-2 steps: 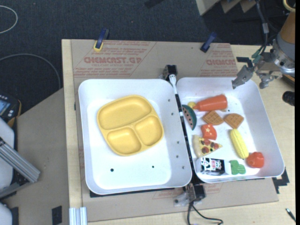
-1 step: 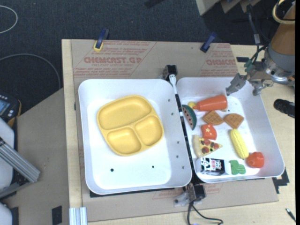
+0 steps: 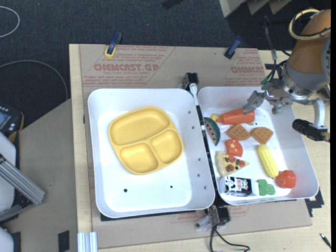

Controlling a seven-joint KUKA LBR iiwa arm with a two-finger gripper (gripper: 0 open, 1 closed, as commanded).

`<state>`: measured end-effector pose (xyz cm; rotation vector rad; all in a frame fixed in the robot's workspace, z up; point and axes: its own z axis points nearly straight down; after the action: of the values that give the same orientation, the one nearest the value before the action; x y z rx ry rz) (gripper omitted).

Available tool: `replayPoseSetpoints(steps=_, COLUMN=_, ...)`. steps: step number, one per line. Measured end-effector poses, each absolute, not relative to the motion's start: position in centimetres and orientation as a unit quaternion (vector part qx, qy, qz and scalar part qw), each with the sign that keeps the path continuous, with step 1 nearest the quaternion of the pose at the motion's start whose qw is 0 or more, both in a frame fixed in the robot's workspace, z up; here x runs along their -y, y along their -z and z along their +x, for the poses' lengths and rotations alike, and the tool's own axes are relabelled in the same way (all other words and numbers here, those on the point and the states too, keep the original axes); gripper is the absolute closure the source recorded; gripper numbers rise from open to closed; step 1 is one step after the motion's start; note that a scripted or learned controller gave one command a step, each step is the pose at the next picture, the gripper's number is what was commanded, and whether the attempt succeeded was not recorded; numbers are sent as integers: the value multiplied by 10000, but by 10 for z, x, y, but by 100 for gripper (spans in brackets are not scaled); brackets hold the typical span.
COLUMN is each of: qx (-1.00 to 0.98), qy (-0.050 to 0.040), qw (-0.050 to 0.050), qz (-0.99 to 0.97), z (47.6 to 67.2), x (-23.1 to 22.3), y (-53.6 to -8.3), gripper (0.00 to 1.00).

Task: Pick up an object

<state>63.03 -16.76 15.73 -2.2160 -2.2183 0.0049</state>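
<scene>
no object is seen lifted yet; the pick is judged to be at its start. the gripper [image 3: 266, 100] is held over the far part of the right bin [image 3: 304, 164], with its two fingers spread apart and nothing between them. one fingertip [image 3: 251, 104] is placed just beside the blunt end of the orange carrot [image 3: 234, 116], though contact cannot be confirmed. closing on a piece and raising it are still left to be done.

the likely targets are all lying in the right bin, loosely scattered. the carrot is a smooth, tapered plastic piece. below it a brown waffle [image 3: 239, 132] and a tan biscuit-like piece [image 3: 262, 135] are seen, both flat with ridged faces. a watermelon slice [image 3: 211, 129] is leaned by the bin's left wall. a yellow corn cob [image 3: 268, 160] is bumpy and cylindrical, and a red tomato [image 3: 285, 179] is rounded and glossy. a pizza slice [image 3: 232, 165] is flat and thin.

in the left bin [image 3: 100, 140] a yellow divided plate [image 3: 145, 139] of smooth moulded plastic is set, with three shallow compartments. both bins are made of hard white plastic with rounded corners.
</scene>
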Motion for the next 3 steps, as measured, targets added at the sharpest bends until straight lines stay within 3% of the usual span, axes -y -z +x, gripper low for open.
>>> replayPoseSetpoints(steps=1, qx=7079, qy=15, qw=30, qz=-7063, z=629, x=168, y=-120, gripper=0)
replayPoseSetpoints(steps=2, qx=7084, qy=42, qw=-11, qz=-7058, z=632, x=168, y=-115, gripper=0)
replayPoseSetpoints(steps=3, qx=7087, qy=70, qw=-51, qz=-7054, z=635, x=168, y=-129, gripper=100)
